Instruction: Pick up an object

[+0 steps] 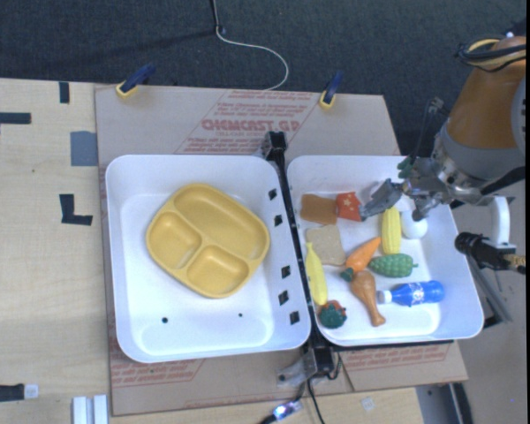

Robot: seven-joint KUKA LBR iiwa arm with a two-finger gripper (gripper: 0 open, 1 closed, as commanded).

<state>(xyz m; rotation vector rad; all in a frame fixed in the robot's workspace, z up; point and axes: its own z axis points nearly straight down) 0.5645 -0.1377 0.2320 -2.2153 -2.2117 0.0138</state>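
Toy foods are lying scattered in the right bin [464, 325], which is sitting toward the desk's right edge: a corn cob [391, 230] is standing lengthwise near the bin's middle, with a white piece [414, 228] just beside it on the side of the desk's right edge, and a red tomato-like piece [348, 205] and a brown slice [318, 209] are resting toward the bin's far-left part. A tan bread slice [327, 245], an orange carrot [362, 254] and a green bumpy vegetable [391, 265] are crowding the centre, while a yellow banana [315, 275] is stretching along the bin's left wall. Nearer the desk's front edge, a drumstick [367, 297], a blue bottle [414, 293] and a strawberry-like piece [332, 314] are lying close together. The left bin [128, 254] is carrying a yellow divided plate [208, 239]. The arm [486, 113] is reaching in from the desk's right edge, its orange band bending down over the right bin's far-right corner, and the wrist is tilting toward the bin's middle. The claw [382, 200] is hovering over the corn cob's far end, between the tomato piece and the white piece; its grey fingers are looking spread apart, with nothing visible between them.
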